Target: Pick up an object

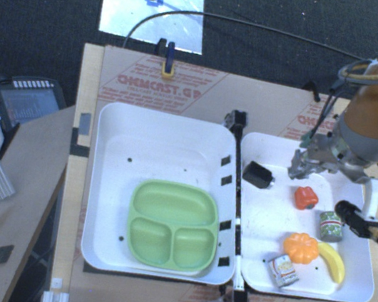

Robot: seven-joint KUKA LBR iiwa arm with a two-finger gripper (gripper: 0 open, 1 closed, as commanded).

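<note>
My gripper hangs over the back of the right bin. It is just above and slightly left of a small red object, with nothing seen in its hold. A black block lies to the gripper's left near the bin's divider. Further forward sit a small green-labelled can, an orange pumpkin-shaped toy, a yellow banana and a small printed carton.
The left bin holds a green divided plate at its front. Black clips line the rim shared by the two bins. A clamp stands on the cardboard behind the bins.
</note>
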